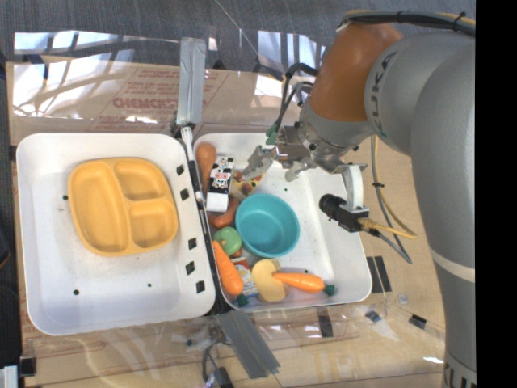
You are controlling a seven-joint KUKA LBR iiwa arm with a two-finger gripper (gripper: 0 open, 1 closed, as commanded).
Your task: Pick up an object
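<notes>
the surface (408, 293) is pale wood with short black tape marks. a brown sheet (242, 95) lies on it beyond the bowl (266, 225), and dark grey carpet (121, 2) shows further back still. the teal bowl sits upright in the right bin (343, 253). the left bin (48, 281), on the bowl's left, carries a yellow divided plate (123, 204). a strip of grey tape (191, 79) runs away from the seam between the two bins.

the things to pick all lie in the right bin, crowded around the bowl. a cow-patterned carton (220, 180) and a brown sausage (207, 156) sit beyond it to the left. a green round thing (228, 239) is just beside its left rim. one carrot (229, 272) lies nearer and to the left, a second carrot (300, 281) just in front of the bowl, and a pale yellow lump (269, 281) between the two.

the arm (420, 111) reaches in from the bowl's right, with its orange band (351, 63) arched over and the wrist turned down toward the bin. the claw (260, 162) hangs over the bowl's far rim, near the carton. whether it is wide or narrow cannot be told.

red print (145, 101) on the brown sheet is reversed and blurred, so it cannot be read. dark letters (380, 87) run along the arm's grey shell beside the orange band, too curved away to read in full.
</notes>
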